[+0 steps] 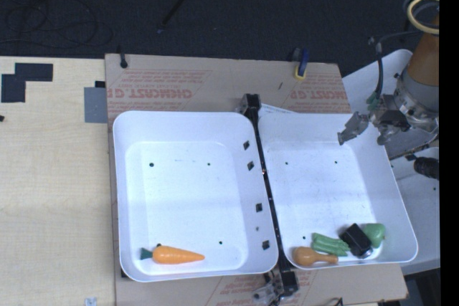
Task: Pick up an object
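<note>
Worktop is carrying two white bins. Claw [366, 127] is hanging spread and empty over the right bin [401, 211] upper rim. Black block [356, 240], green piece [330, 245] and orange gourd [313, 256] are lying touching, well below it. Risk: crowding is likely deflecting a finger. Carrot [177, 255] is sitting far lower-left.

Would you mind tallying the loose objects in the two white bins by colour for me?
Orange: 1, the orange plastic carrot with a green top in the left bin.
Green: 2, the dark green bean-like pod and the light green rounded piece, right bin.
Tan: 1, the tan pear-shaped toy, right bin.
Black: 1, the black blocky object, right bin.
Total: 5
</note>
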You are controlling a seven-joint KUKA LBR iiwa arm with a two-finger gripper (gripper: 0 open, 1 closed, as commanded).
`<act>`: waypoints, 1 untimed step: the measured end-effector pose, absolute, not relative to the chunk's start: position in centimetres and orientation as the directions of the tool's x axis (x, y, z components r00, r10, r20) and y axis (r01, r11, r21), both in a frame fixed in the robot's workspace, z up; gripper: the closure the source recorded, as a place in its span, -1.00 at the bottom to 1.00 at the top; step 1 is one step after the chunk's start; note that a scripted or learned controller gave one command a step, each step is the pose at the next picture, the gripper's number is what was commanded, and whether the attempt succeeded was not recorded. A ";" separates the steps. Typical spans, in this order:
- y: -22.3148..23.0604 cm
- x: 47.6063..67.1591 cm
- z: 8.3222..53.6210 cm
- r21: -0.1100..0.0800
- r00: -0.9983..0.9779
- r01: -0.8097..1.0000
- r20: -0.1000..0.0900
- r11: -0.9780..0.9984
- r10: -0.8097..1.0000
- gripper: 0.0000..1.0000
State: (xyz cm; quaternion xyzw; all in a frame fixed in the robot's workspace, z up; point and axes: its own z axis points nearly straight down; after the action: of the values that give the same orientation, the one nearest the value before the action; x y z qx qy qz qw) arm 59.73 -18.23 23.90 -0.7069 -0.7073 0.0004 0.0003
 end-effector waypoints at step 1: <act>-10.0 64.8 39.9 0.018 -0.011 1.000 -0.001 0.011 1.000 -1.00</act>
State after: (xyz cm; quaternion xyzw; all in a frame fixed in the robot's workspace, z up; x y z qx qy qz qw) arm 64.76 -10.04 39.88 -0.7032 -0.7109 -0.0060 -0.0066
